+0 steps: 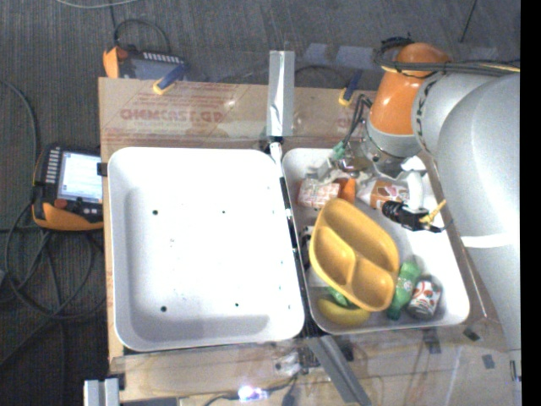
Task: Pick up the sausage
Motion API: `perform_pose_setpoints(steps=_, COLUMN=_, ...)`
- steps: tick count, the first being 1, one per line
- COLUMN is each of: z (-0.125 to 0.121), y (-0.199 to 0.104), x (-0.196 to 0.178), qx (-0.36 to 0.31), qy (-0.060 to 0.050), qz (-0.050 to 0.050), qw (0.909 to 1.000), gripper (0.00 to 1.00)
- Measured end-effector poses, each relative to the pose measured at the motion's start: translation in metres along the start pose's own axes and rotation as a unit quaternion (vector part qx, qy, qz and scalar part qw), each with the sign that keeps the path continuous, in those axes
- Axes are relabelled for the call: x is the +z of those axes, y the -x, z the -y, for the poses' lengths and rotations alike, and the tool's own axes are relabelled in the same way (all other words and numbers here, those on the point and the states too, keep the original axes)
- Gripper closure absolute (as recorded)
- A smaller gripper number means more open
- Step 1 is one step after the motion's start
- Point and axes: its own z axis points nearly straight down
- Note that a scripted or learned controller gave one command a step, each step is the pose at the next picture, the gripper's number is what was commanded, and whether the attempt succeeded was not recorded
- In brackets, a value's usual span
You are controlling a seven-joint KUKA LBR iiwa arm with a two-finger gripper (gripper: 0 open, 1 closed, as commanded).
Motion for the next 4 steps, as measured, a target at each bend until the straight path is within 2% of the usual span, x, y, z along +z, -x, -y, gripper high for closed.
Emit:
perform_pose_setpoints(steps=1, z=-0.0013, y=-0.0006, x=-0.0104, qx=-0.001, qy=0.002, qz=0.001, qw=1.0000, gripper=1.00)
perform_pose_setpoints(steps=2, z=-0.0013, y=-0.0006, x=-0.0103, qx=-0.001, qy=0.002, qz=0.001, qw=1.0000, gripper=0.00)
perform_pose_setpoints(steps=3, z=-0.0015, y=-0.0016, x=-0.0191, qx=-0.001, qy=0.002, qz=0.000, qw=1.0000, gripper=1.00)
perform_pose_setpoints(steps=4, z=-0.0014, y=-0.0016, x=-0.0191, qx=-0.001, qy=0.002, qz=0.000, qw=1.0000, gripper=0.00)
